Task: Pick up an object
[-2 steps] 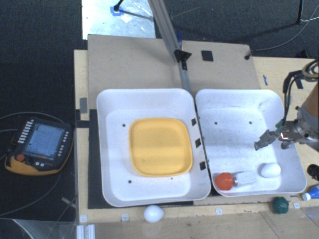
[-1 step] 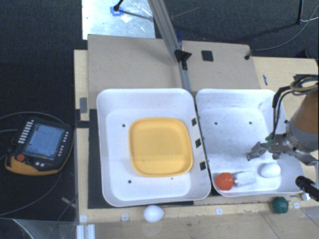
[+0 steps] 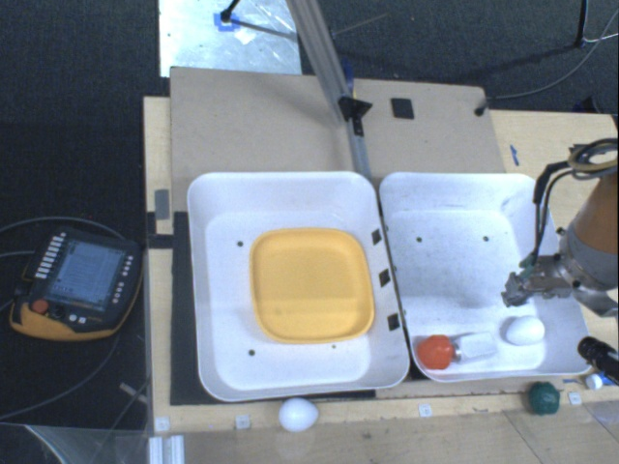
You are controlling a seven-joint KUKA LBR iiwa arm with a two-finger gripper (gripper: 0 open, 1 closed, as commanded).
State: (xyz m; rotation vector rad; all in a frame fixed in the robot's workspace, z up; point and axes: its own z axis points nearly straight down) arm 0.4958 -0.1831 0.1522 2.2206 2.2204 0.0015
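Observation:
In the right bin point(image 3: 455, 230) three things lie along the near wall: a red-orange ball point(image 3: 435, 352), a small clear-white piece point(image 3: 475, 346) beside it, and a white egg-shaped object point(image 3: 524, 332). My gripper point(image 3: 519, 291) hangs at the bin's right side, just above the white egg shape, and nothing shows between its fingers. The arm comes in from the right edge. A yellow square plate point(image 3: 312, 284) lies in the left bin point(image 3: 218, 259).
Outside the bins, a white egg-like object point(image 3: 298, 415) rests on the bench's near edge and a dark green ball point(image 3: 544, 397) lies at the near right. A teach pendant point(image 3: 75, 283) sits on the floor to the left. A metal pole point(image 3: 329, 56) slants across the back.

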